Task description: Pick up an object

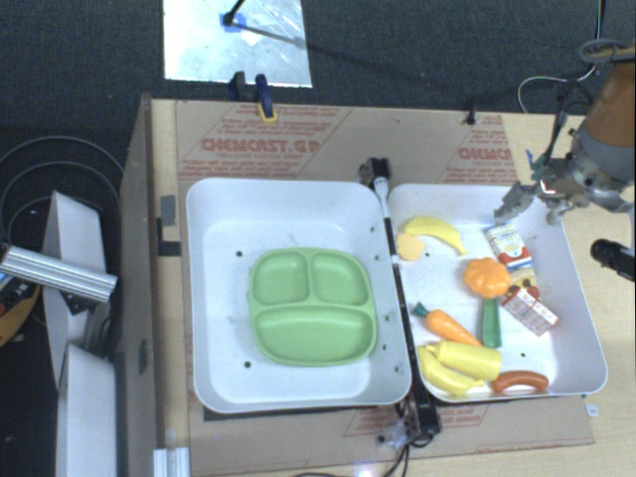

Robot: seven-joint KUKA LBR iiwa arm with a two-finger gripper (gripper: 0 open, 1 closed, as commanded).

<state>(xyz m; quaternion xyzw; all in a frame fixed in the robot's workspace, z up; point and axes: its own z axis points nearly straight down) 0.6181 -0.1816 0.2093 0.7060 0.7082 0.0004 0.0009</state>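
- Above the right bin's [581, 311] far corner hangs the pincer [537, 199]; from this slant it cannot be told whether it is spread or pressed together, and nothing is seen pinched in it. Its station over the bin's rear suggests an approach to the heap below, not yet begun.
- Right bin: candidate objects lie loose and crowded, apparently dumped so that any may be picked. A curved yellow banana [433, 231] lies at the rear; a small printed carton [507, 245] lies nearest the pincer, beside a rounded orange fruit [487, 277].
- Toward the front: a tapered carrot [445, 323], a dark green stick [491, 323], a second printed packet [530, 308], a yellow corn-like piece [459, 360] and a reddish sausage [519, 382], several touching.
- Left bin [214, 266]: a smooth, pale green divided tray [313, 304] lies flat at centre.
- Both bins, shallow glossy white shells, rest side by side on a cardboard-lined tabletop [298, 142].
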